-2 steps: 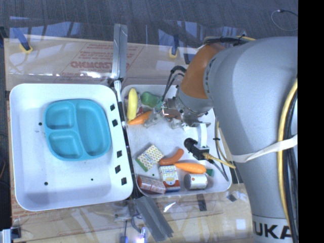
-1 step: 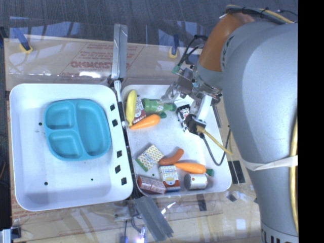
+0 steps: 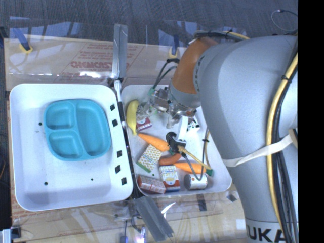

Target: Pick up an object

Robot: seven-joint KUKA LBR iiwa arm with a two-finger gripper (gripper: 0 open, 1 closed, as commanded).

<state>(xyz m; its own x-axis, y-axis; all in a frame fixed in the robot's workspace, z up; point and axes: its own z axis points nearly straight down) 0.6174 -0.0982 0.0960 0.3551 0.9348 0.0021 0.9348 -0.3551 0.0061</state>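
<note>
I am reaching in from the view's right with my arm (image 3: 238,100) bending over the right-hand bin (image 3: 135,92). My gripper (image 3: 154,105) is hanging low over that bin's far left part, just beside the banana (image 3: 132,116) and a small dark red packet (image 3: 144,124). From this angle I cannot tell whether the gripper is open, closed or gripping anything. Everything I could be picking is lying in this bin. The banana is resting along the left wall, curved and yellow, with the dark red packet touching its right side. Just below them a carrot (image 3: 153,141) is lying at a slant, and a checkered packet (image 3: 149,157) is sitting just beside its lower edge. A shorter reddish-orange piece (image 3: 169,159) is lying to the right of that packet, and a second carrot (image 3: 190,167) is stretching from it toward the near right corner, its green top pointing right. Near the front wall a brownish-red bar (image 3: 151,185) is lying flat, with a small red and white carton (image 3: 169,175) just beside it, and a silver can (image 3: 195,181) is lying on its side next to the carton. The left-hand bin (image 3: 30,176) is holding a blue divided plate (image 3: 78,128), which is lying flat with its three compartments facing up, well apart from my gripper.
</note>
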